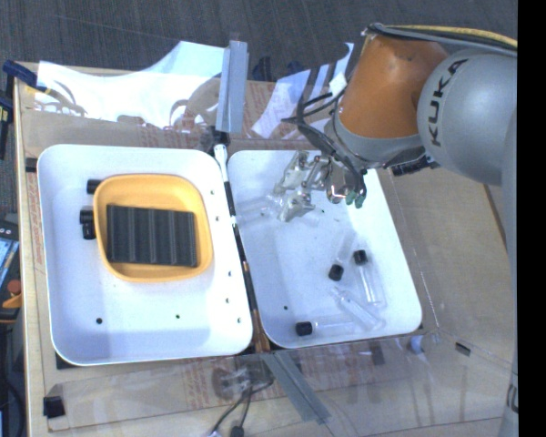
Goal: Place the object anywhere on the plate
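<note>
The gripper (300, 188) hangs over the right bin (396, 244), well apart from the yellow plate (150, 189) in the left bin (64, 244). Whether it grips anything, I cannot tell. Clear tubes (369, 285) lie below it.

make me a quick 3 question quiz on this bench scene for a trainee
1. True or false: the yellow plate lies in the left bin.
2. Which bin is the gripper over?
A. the left bin
B. the right bin
C. neither
3. Fill in: the clear tubes with black caps lie in the ____ bin.

Key
1. True. The plate holds a dark ribbed insert.
2. B. It hangs over that bin's far part, with the arm coming in from the view's right.
3. right
</note>
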Tool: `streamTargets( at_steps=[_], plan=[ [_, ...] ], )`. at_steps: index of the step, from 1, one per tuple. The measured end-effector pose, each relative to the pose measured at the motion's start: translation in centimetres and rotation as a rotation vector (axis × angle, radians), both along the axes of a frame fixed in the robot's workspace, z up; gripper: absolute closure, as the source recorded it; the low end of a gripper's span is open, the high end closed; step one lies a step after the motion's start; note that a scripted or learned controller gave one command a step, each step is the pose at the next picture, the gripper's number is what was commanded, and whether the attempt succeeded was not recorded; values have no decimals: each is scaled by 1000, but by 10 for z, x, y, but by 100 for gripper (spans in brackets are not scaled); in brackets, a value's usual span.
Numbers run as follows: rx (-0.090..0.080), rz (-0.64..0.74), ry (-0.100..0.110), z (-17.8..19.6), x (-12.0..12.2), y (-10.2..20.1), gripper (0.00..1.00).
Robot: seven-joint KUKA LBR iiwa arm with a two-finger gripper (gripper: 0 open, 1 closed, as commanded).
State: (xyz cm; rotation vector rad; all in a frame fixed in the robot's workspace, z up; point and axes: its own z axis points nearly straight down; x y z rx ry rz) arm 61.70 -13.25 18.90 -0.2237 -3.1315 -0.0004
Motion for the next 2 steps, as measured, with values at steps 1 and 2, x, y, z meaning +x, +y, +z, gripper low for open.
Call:
streamTargets(
  at_steps=[1, 2],
  plan=[
    [-1, 211, -5, 53, -20, 14, 100],
    [0, 536, -5, 40, -14, 8, 100]
  ],
)
